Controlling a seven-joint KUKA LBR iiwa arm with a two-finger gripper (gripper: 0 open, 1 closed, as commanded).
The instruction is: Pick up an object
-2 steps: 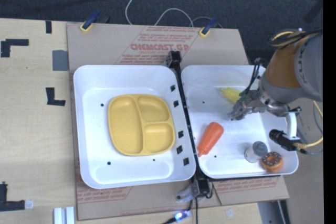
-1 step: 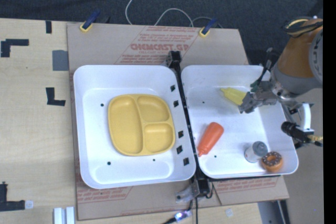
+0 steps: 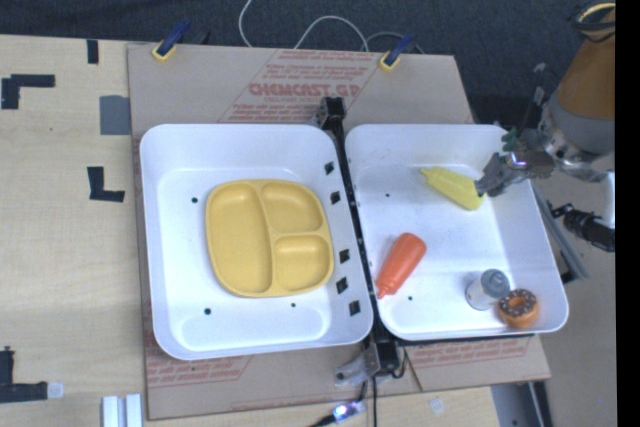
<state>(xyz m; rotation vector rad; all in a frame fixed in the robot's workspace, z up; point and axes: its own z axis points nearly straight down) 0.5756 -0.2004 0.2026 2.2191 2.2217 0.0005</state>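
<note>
The right bin (image 3: 520, 215) holds a yellow wedge-shaped piece (image 3: 452, 186) near its back, an orange carrot-like object (image 3: 401, 263) toward the front left, a small grey can (image 3: 487, 287) and a sprinkled donut (image 3: 519, 307) at the front right corner. My gripper (image 3: 495, 177) hangs low at the right side of this bin, its dark fingertips just right of the yellow piece and close to its end. Nothing is seen held between the fingers. The arm's orange band (image 3: 590, 80) is at the far right.
A yellow divided plate (image 3: 268, 237) lies in the left bin (image 3: 170, 215). Black clips run along the divider (image 3: 345, 215) between the bins. Both bins rest on a cardboard sheet (image 3: 300, 85) clamped at the back, with a white cable looping behind.
</note>
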